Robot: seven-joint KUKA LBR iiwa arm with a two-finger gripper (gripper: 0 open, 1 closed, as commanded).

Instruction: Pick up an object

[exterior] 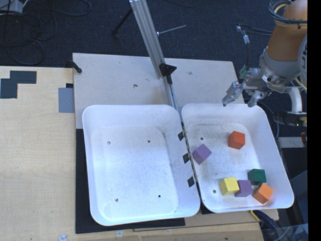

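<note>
we see the gripper [239, 98] hanging at the far edge of the right bin [277, 147], just past its far rim, with the grey arm and its orange band [287, 31] rising behind it toward the right. its two fingers [228, 97] stand apart and nothing sits between them, so it is released and carrying nothing.

all the blocks lie in the right bin. the red block [236, 139] sits alone in the middle of the bin toward the right, the nearest block to the gripper but clearly apart from it. a purple block [201, 153] lies by itself near the bin's left wall, turned at an angle. the rest gather in the near right corner: a yellow block [229, 186] touching a second purple block [244, 188] on its right, a green block [257, 175] just beyond them, and an orange block [263, 193] at the near right, close against the second purple one; we cannot tell whether green touches its neighbours.

the left bin [95, 134] sits side by side with the right one, their inner rims meeting along a line with small black clips [186, 157]. both rest on a pale board [120, 79]. a slanted metal rail [150, 34] runs from the far side down to where the bins meet. to the left lies a wooden table [35, 149] with dark patches.
</note>
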